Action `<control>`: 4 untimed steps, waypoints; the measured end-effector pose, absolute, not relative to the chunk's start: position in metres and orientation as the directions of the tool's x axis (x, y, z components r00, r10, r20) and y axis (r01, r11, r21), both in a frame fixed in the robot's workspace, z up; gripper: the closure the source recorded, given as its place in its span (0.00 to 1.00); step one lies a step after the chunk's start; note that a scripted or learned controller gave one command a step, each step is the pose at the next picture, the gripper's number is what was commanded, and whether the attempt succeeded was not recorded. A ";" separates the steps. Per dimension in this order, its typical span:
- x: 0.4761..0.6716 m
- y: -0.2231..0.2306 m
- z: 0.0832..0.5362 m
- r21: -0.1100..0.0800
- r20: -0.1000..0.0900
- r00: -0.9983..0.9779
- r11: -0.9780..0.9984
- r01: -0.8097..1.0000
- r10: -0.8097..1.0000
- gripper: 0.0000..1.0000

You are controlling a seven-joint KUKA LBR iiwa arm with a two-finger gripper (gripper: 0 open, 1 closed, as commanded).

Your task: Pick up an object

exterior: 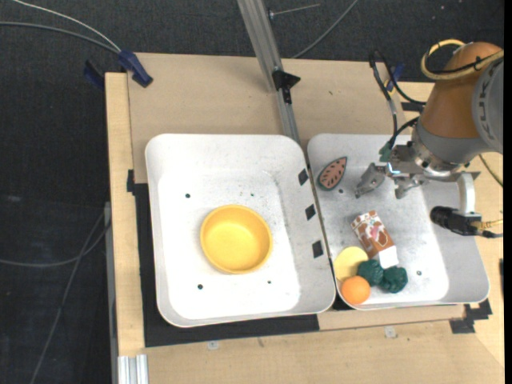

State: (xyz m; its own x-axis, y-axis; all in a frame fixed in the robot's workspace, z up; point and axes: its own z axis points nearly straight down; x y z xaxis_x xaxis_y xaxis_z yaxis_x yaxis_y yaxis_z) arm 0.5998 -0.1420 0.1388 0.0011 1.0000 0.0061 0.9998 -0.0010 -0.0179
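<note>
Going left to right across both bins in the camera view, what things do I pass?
Yellow bowl → brown leaf-shaped piece → red and white packet

- Between the spread jaws of the gripper [386,184] lies bare floor of the right bin [448,270].
- Left of the jaws, near them, a brown leaf-shaped piece [332,172] lies by the bin's left wall, narrowing the way on that side.
- Toward the view's lower edge from the jaws, a red-and-white packet [373,231] lies near them.
- Further that way, a yellow lump [349,260], an orange ball [356,290] and a dark green clump [385,276] crowd the bin's near-left corner.
- Down and to the right of the jaws, the white floor is open.
- Far left of the jaws, beyond the two rims, the left bin [184,174] has wide open floor around a yellow bowl [235,238].
- Up and left of the jaws, a slanted metal pole [260,22] crosses above the bench.
</note>
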 end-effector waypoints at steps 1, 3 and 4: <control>0.598 -0.141 0.092 -0.016 0.006 0.001 -0.001 1.000 1.000 0.00; 0.602 -0.140 0.153 0.007 0.000 -0.001 0.001 1.000 1.000 1.00; 0.612 -0.137 0.203 0.009 0.000 -0.001 0.001 1.000 1.000 1.00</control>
State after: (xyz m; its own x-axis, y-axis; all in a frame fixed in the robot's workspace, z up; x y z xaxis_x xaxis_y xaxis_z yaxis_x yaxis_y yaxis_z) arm 0.6118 -0.1370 0.2033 -0.0015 1.0000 0.0001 1.0000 0.0015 0.0087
